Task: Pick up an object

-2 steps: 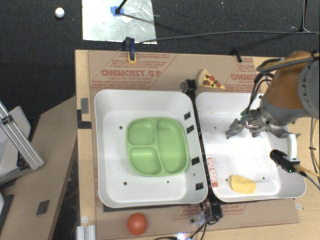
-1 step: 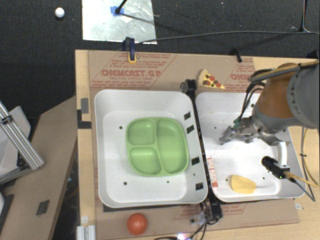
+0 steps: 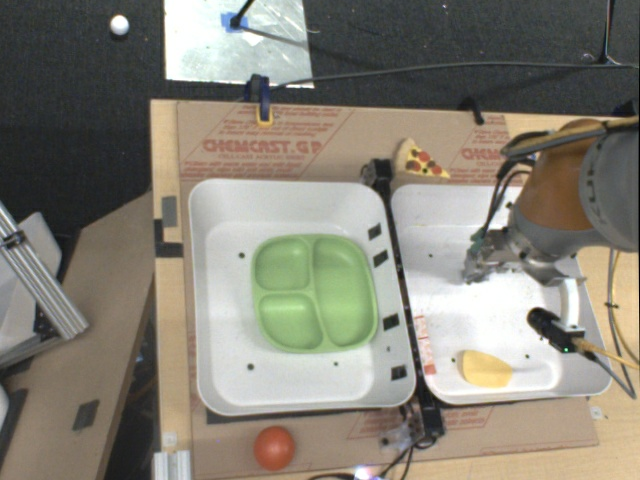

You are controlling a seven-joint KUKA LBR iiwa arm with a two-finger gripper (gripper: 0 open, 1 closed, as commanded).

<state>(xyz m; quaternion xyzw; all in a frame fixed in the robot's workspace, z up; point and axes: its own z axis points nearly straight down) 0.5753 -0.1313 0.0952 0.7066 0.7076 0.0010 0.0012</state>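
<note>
1. I am looking down at a slant on a bench (image 3: 300,133) covered with brown printed cardboard, bearing two shallow white bins side by side
2. The left bin (image 3: 215,218) holds a green divided plate (image 3: 315,291) with three compartments, lying flat near the bin's middle
3. The right bin (image 3: 440,208) holds a yellow object (image 3: 486,368), rounded and wedge-like, lying near its near edge, a little right of centre
4. The arm (image 3: 575,193), grey with an orange band, reaches in from the right over the right bin
5. The gripper (image 3: 486,260) is low over the middle of the right bin, well apart from the yellow object; whether it is spread or closed I cannot tell, and I see nothing in it
6. A toy pizza slice (image 3: 422,160) lies on the cardboard just beyond the right bin's far left corner
7. A red-orange ball (image 3: 274,447) sits on the bench nearer than the left bin
8. A small white ball (image 3: 120,25) lies on the dark surface at far left
</note>
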